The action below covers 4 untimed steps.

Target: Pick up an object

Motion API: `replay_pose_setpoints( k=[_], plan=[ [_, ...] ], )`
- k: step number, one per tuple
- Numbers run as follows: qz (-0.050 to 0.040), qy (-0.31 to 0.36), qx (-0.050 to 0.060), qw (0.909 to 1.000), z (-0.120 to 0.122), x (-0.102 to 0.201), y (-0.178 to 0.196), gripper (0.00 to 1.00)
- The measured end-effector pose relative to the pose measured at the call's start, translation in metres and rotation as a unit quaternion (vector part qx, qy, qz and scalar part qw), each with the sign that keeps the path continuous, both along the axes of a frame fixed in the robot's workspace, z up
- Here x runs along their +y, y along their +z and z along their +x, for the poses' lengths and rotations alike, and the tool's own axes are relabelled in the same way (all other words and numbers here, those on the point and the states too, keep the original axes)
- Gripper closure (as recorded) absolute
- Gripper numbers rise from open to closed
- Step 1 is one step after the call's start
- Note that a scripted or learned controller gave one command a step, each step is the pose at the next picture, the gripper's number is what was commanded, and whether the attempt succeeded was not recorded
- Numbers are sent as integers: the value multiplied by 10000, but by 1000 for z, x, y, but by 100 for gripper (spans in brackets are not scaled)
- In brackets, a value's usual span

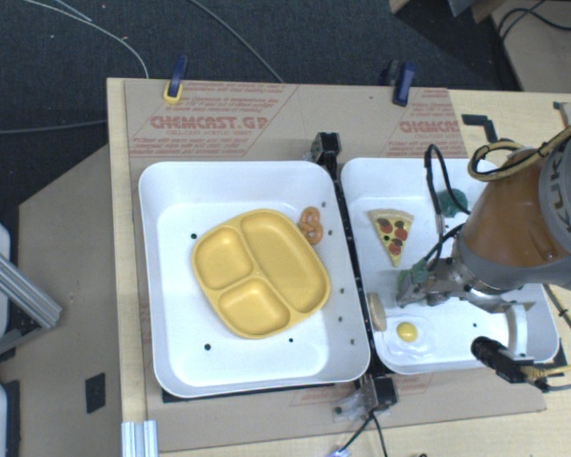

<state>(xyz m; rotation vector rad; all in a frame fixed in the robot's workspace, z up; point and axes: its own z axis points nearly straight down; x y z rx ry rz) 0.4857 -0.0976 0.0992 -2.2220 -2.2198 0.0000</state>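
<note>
I've got the gripper (pixel 411 291) low over the right bin (pixel 542 341), can't tell its grasp state from this angle. Nearest candidate is the fried egg toy (pixel 406 333), flat on the bin floor just below the gripper. Looks light, rigid plastic, thin and slick, so I'd pinch across the edges near the yolk. Roughly round, no real long axis. Backup: pizza slice (pixel 391 231), tip pointing toward the gripper, long axis up-down in view
</note>
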Motion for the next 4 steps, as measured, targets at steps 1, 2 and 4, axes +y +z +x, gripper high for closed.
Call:
replay_pose_setpoints(
  k=[1, 2, 4],
  plan=[
    [-10, 14, -34, 10000, 8, 6, 59, 100],
    [-10, 12, -38, 10000, 9, 6, 112, 100],
    [5, 37, -18, 10000, 29, 111, 119, 100]
  ],
)
